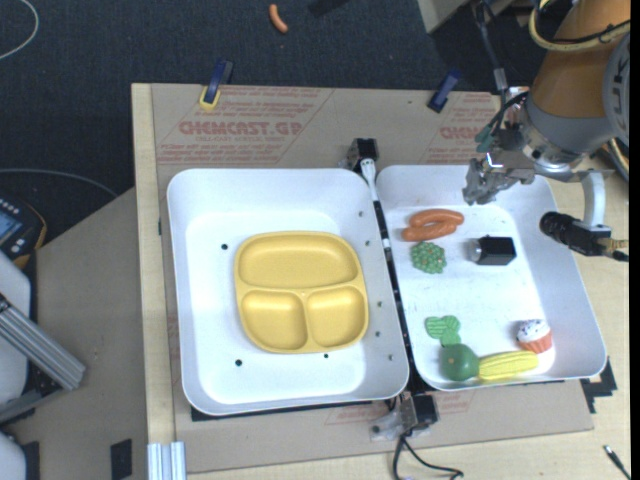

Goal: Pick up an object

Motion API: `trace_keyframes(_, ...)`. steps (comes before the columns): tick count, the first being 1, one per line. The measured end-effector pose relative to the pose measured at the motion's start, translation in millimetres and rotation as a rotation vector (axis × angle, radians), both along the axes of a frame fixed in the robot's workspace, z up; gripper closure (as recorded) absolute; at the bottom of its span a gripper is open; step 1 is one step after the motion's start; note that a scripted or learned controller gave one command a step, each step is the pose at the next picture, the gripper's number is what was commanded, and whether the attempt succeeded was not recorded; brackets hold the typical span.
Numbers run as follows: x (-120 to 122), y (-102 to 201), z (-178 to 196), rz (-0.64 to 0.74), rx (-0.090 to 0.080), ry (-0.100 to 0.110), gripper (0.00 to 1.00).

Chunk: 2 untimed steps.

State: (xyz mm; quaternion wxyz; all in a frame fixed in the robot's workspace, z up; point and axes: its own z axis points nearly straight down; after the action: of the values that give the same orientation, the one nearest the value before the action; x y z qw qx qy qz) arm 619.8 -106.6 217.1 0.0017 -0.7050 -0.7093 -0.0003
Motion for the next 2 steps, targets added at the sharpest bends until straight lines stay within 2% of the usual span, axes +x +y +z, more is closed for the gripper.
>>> trace_keyframes(2,0,87,16,-0.001,-0.001,-0.006,1.00)
